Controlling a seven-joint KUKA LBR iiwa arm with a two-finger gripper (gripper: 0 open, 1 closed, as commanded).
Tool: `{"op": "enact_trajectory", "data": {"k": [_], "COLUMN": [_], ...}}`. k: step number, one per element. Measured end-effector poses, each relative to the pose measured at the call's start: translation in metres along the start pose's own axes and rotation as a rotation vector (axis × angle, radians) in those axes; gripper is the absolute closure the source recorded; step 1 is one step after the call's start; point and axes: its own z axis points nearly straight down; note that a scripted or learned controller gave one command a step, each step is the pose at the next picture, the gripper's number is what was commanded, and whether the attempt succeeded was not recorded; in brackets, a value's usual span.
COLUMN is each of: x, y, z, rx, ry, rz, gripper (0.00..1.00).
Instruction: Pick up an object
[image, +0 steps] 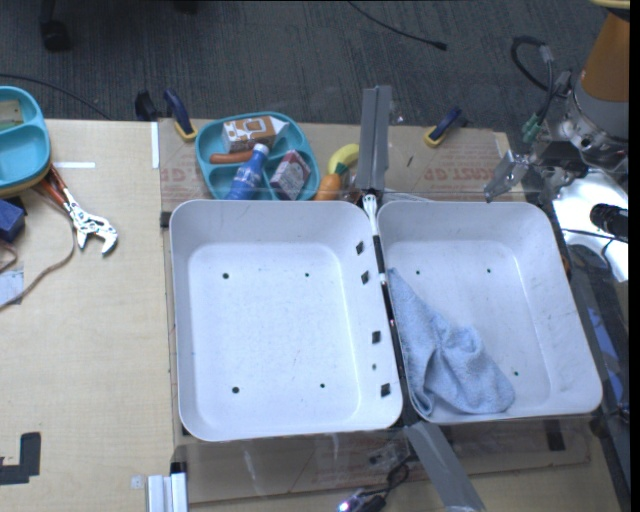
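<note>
The gripper sits above the far right corner of the right bin; you cannot tell its state from this view, and nothing is seen held. The grey cloth lies in that bin's near left part — well apart. Judge the pick not yet begun — approach, grasp and lift remain.

Single fixed camera, high above the table, looking down at a slant on both white bins, moderately near.
</note>
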Motion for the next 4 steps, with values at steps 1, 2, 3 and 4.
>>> {"op": "enact_trajectory", "data": {"k": [1, 2, 3, 4], "x": [-0.020, 0.012, 0.064, 0.016], "y": [-0.091, -0.160, -0.168, -0.168], "z": [0.102, 0.100, 0.085, 0.035], "rx": [0.001, 0.001, 0.001, 0.000], "ry": [0.001, 0.001, 0.001, 0.000], "rz": [0.100, 0.244, 0.183, 0.324], "gripper": [0.00, 0.00, 0.00, 0.00]}}
